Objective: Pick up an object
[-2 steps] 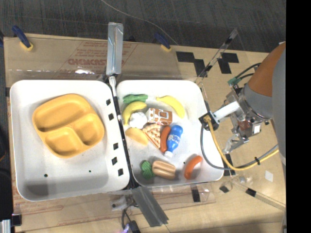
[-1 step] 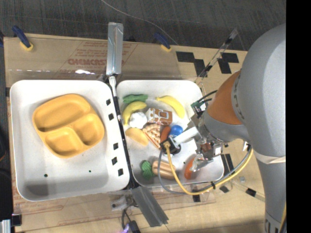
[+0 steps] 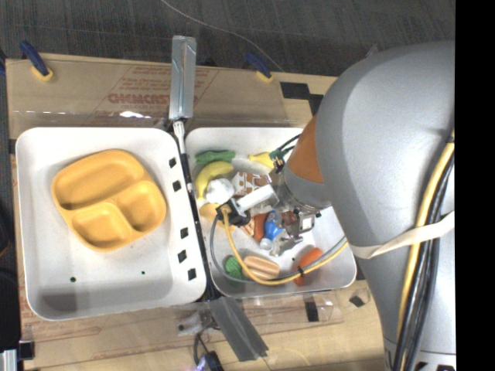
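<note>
The right bin (image 3: 220, 280) holds a heap of small toys: a yellow banana (image 3: 207, 176), a green piece (image 3: 213, 158), a white object (image 3: 219, 189), a blue piece (image 3: 272, 229), a tan hot-dog bun (image 3: 261, 267), a green ball (image 3: 233, 266) and an orange-red piece (image 3: 308, 259). My gripper (image 3: 288, 226) reaches down into the middle of this heap, just right of the blue piece. The big grey arm (image 3: 387, 145) hides the bin's right side. A yellow cable (image 3: 232, 253) loops over the toys.
The left bin (image 3: 46, 284) holds a yellow three-part tray (image 3: 108, 197). A grey divider bar (image 3: 182, 76) stands between the bins at the back. Cardboard lies behind both bins, with blue clamps (image 3: 37, 59) at its edge.
</note>
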You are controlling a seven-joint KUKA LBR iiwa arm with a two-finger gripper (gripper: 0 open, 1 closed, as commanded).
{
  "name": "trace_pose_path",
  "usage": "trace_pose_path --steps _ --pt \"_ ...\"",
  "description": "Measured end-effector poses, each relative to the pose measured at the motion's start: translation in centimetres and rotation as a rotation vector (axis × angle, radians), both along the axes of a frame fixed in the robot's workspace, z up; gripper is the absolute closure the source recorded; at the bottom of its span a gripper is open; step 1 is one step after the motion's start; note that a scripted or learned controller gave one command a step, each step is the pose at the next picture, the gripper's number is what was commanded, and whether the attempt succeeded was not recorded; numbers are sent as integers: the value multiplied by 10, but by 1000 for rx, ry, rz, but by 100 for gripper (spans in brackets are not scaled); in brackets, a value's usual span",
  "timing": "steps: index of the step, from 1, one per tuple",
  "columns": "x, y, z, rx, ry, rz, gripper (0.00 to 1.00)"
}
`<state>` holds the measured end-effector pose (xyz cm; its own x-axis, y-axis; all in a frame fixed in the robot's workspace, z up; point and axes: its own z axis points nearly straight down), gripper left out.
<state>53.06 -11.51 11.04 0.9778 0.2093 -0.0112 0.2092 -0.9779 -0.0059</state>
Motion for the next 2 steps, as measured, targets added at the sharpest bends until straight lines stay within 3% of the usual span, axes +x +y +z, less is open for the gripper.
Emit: trace_pose_path --steps 1,2 --pt "-30 11 0 -5 -37 6 0" --pt "-52 -8 -2 -3 -15 1 0"
